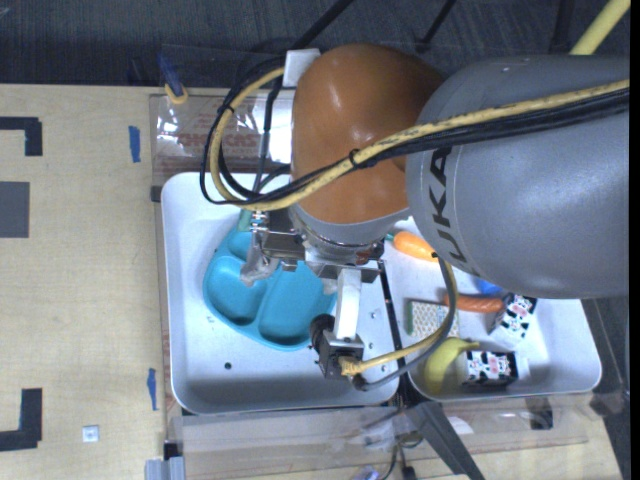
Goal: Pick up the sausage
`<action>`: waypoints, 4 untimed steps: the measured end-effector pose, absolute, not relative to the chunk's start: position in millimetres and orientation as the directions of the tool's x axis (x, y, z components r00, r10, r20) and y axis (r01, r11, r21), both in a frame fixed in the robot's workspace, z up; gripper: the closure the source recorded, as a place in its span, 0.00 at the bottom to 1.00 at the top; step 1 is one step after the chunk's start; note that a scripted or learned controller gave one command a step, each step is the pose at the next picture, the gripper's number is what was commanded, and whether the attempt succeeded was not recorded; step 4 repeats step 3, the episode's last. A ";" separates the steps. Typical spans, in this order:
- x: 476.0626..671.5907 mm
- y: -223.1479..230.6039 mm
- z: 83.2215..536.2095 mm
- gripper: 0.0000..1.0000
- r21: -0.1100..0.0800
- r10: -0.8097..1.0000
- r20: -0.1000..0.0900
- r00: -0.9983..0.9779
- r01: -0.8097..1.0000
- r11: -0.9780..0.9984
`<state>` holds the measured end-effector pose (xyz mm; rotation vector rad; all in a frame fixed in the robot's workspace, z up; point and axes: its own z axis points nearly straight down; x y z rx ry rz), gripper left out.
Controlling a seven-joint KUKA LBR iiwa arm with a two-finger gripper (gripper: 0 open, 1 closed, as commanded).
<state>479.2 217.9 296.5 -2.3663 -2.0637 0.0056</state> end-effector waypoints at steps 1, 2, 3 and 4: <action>538.5 225.2 388.1 0.00 0.000 0.967 -0.001 0.255 0.967 -0.255; 533.6 225.0 375.8 0.00 -0.004 0.997 -0.001 -0.072 0.997 0.072; 479.2 212.9 428.8 0.00 0.000 0.924 -0.001 0.383 0.924 -0.383; 479.2 212.9 428.8 0.00 0.000 0.924 -0.001 0.383 0.924 -0.383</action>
